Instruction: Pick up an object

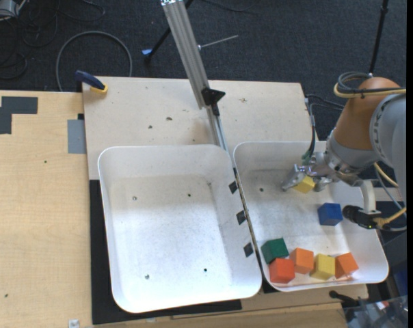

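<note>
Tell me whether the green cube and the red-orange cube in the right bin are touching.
Touching. In the camera view, the green cube sits directly against the red-orange cube at the right bin's front edge, with no white floor showing between them.

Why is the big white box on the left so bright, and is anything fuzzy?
Camera view: light glares off the left bin, washing out its floor; the right bin looks greyer; the gripper and yellow block are a bit soft; the floor behind is dark.
</note>
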`<state>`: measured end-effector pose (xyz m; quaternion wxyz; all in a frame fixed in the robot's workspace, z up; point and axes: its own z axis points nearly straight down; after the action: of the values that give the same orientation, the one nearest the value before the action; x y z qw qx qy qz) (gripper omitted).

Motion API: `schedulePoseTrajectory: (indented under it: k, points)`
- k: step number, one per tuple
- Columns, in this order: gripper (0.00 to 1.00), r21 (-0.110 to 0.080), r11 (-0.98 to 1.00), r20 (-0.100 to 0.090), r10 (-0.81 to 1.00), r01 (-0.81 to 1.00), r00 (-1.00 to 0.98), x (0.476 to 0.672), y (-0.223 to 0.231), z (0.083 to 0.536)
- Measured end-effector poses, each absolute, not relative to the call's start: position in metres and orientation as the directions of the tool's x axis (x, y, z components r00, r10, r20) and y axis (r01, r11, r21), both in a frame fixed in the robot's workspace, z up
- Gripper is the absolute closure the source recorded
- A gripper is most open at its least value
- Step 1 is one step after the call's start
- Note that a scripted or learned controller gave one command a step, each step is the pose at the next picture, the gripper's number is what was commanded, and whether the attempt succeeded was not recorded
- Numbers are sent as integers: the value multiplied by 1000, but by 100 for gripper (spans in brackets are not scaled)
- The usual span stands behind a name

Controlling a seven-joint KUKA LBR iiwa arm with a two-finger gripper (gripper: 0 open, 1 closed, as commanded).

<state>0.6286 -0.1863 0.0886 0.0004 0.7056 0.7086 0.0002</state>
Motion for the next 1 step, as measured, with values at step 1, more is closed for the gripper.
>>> schedulePoseTrajectory:
  k: [1]
  points:
    - [100, -3, 3, 1, 1000, 1000, -3, 626, -187, 100]
